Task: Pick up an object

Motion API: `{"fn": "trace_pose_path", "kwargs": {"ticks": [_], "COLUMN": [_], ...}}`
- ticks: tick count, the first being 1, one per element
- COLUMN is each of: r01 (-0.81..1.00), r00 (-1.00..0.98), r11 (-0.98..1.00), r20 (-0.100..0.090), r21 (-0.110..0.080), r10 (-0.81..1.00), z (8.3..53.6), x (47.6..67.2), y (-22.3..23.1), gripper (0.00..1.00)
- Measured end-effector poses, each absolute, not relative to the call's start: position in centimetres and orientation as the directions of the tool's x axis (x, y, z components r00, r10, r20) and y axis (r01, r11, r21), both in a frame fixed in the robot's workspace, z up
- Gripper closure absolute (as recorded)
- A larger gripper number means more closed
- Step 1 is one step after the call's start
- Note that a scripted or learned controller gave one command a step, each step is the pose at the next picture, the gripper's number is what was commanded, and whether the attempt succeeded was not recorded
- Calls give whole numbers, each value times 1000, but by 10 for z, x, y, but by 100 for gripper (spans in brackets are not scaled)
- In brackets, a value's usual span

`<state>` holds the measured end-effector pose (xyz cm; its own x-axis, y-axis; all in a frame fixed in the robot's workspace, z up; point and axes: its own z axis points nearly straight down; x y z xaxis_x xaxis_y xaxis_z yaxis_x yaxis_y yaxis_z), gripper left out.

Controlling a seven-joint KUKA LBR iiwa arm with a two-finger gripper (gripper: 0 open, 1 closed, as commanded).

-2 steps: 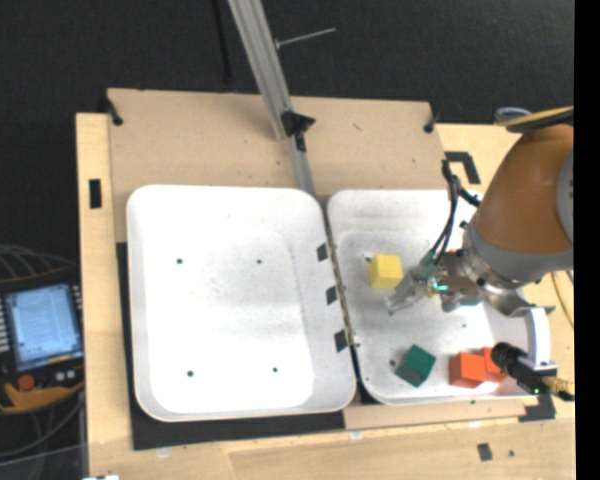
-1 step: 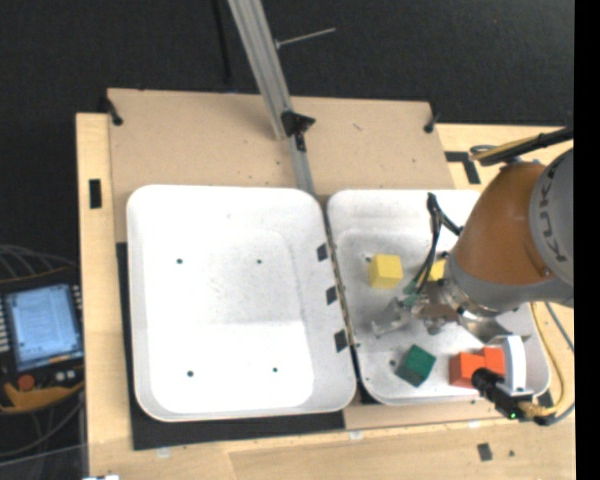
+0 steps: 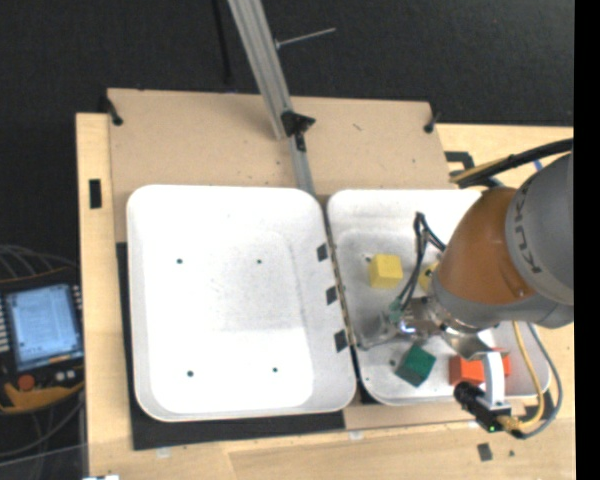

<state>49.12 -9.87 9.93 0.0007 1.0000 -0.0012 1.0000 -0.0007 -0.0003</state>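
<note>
In the right bin lie a yellow block near the middle, a green block near the front and an orange-red object at the front right. My gripper hangs low between the yellow and green blocks, just behind the green one. The grey arm with its orange band covers the right side of this bin. Nothing can be seen held in the gripper.
The left bin stands beside the right one and shares the middle wall. A slanted metal rod rises behind the bins. A hand-held control unit with a lit screen lies off the bench at left.
</note>
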Motion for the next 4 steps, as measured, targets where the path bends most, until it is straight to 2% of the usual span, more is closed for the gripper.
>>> {"fn": "trace_pose_path", "kwargs": {"ticks": [1, 2, 3, 4], "r01": [1000, 1000, 1000, 1000], "r00": [8, -2, -4, -4], "r11": [-8, 2, 4, 4], "r20": [-1, -2, -2, -1], "r21": [6, 6, 5, 6], "r10": [1000, 1000, 1000, 1000], "z": [112, 157, 217, 251], "x": [493, 501, 500, 502], "y": [-99, -105, -99, -100], "gripper": [100, 100, 100, 100]}}
